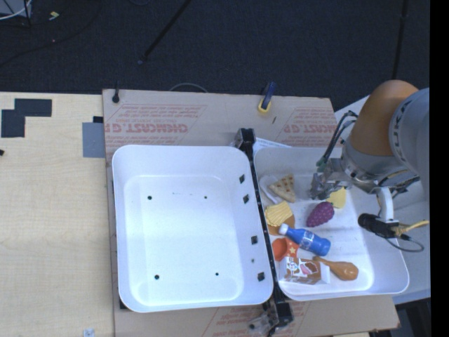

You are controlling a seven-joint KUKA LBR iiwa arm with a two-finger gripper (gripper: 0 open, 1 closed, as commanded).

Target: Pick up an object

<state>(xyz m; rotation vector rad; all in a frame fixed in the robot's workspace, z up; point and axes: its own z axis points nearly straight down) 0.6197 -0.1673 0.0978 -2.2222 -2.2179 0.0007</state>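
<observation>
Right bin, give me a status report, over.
Gripper low in the right bin, just above the purple grapes. Nothing seen between its fingers. Blue bottle, yellow piece and cracker crowd close.

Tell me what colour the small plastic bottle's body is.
Blue body, with a white cap, seen in the camera view.

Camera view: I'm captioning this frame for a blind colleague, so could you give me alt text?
A grey arm's gripper hangs low in the right bin, just above purple grapes. Around them lie a blue bottle, a cracker, a yellow chip and a drumstick. The left bin sits beside it.
</observation>
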